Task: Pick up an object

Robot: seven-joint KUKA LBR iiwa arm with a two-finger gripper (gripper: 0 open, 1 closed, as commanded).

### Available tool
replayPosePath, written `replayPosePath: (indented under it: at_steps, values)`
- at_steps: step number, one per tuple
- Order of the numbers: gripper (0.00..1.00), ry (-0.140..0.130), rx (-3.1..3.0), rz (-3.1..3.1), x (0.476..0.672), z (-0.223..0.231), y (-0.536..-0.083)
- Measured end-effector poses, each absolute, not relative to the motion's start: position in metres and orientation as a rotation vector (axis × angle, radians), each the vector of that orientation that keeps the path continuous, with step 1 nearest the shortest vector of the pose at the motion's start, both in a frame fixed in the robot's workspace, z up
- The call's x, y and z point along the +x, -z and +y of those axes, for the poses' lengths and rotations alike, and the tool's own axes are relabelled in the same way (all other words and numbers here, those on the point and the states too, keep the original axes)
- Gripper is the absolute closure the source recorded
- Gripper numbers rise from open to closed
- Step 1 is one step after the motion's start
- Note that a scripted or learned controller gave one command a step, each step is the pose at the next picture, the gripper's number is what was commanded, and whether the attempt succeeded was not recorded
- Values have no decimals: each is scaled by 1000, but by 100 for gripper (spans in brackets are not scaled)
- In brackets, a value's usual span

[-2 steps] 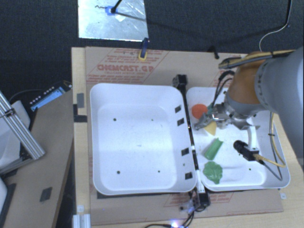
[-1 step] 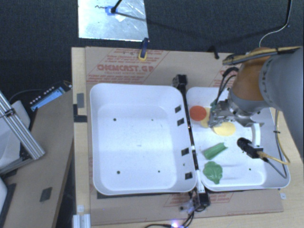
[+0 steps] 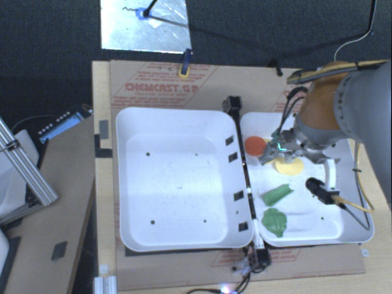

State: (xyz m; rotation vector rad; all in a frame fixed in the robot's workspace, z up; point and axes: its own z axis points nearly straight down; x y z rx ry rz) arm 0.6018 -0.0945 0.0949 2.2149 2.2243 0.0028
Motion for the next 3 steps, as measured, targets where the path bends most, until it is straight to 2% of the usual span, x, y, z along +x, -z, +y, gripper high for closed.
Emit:
replayPosePath:
  at_steps: [1,2,3]
  values:
    - [0,-7,2210,2224,662,-96,-85]
    - [100,-6,2210,2226,660,-97,-97]
    - [100,-9,2210,2231,598,-27,-190]
